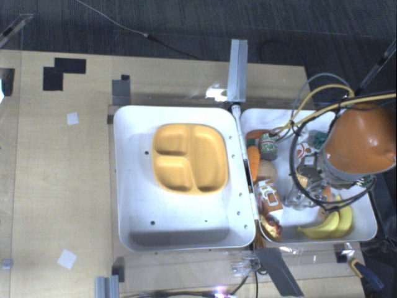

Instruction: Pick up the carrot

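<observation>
orange-banded arm, perhaps yellow and black cables

Crowded around the claw
Hemmed by bananas just right-below, carton left, carrot beyond against bin wall.

The arm covers much of the right bin, hiding whatever lies beneath its orange band. The gripper is tangled among cables, too unclear to read. The carrot shows as a thin orange strip against the bin wall. Small packets nearby are too blurred to identify.
</observation>
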`<state>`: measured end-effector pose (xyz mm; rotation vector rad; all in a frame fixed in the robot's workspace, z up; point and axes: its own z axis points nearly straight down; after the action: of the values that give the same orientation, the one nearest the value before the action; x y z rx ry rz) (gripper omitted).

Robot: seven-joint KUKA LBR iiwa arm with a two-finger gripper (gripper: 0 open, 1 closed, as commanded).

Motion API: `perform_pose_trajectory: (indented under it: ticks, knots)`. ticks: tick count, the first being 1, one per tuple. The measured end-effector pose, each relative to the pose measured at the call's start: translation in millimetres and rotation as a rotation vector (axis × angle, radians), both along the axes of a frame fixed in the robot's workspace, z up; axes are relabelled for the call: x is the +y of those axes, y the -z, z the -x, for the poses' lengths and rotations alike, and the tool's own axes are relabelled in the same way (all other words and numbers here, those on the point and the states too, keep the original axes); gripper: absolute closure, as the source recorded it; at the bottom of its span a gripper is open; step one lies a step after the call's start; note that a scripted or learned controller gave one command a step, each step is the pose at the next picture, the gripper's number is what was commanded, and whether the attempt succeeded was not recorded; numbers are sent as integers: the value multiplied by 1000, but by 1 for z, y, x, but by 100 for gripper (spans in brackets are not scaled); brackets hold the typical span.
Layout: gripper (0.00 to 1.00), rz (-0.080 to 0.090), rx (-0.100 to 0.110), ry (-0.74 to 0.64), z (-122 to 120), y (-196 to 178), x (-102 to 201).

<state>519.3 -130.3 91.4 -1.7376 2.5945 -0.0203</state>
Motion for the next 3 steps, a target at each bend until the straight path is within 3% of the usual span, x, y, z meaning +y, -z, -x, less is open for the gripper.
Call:
perform_pose_trajectory:
  ticks: [1, 2, 3]
  knots:
    - [0, 1, 4, 2, 1, 1, -1]
    - [0, 4, 11, -239, -27, 3, -64]
    - [0, 1, 10, -261, -71, 3, 5]
